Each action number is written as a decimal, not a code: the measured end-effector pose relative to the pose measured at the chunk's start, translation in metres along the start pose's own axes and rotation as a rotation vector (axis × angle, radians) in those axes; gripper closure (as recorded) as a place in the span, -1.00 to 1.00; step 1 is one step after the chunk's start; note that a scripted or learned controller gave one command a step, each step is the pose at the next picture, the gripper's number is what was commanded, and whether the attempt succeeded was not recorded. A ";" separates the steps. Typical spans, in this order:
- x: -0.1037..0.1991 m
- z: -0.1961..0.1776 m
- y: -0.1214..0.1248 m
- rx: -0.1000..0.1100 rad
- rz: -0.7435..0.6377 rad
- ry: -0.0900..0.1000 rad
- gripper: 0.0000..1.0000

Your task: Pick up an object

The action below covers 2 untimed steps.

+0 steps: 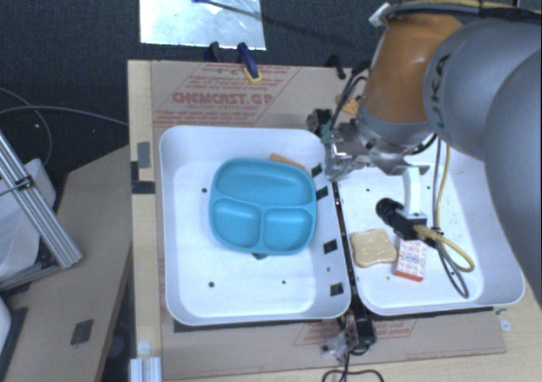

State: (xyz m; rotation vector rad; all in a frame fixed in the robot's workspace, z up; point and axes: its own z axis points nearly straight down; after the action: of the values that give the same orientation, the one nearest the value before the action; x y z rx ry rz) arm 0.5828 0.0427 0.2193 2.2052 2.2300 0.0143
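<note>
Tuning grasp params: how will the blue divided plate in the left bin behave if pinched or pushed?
The blue plate looks like moulded plastic: probably stiff and light. Wide and shallow, it likely won't tip, but may slide across the left bin. Its thin rim looks like the only pinchable edge.

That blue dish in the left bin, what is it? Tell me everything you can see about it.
The blue divided plate looks like smooth, light blue plastic, with rounded corners and three compartments: one long section on the far side and two smaller ones nearer the camera. It lies flat and right side up on the floor of the left white bin, toward the bin's right half. Its compartments hold nothing. A small orange-tan object peeks from behind its far edge.
</note>
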 end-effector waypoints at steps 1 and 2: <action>0.000 -0.011 0.001 -0.003 -0.004 0.001 1.00; 0.004 0.007 -0.034 0.013 0.010 -0.002 1.00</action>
State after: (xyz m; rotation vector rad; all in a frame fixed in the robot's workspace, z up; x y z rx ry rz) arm 0.5492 0.0467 0.2121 2.2218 2.2241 -0.0028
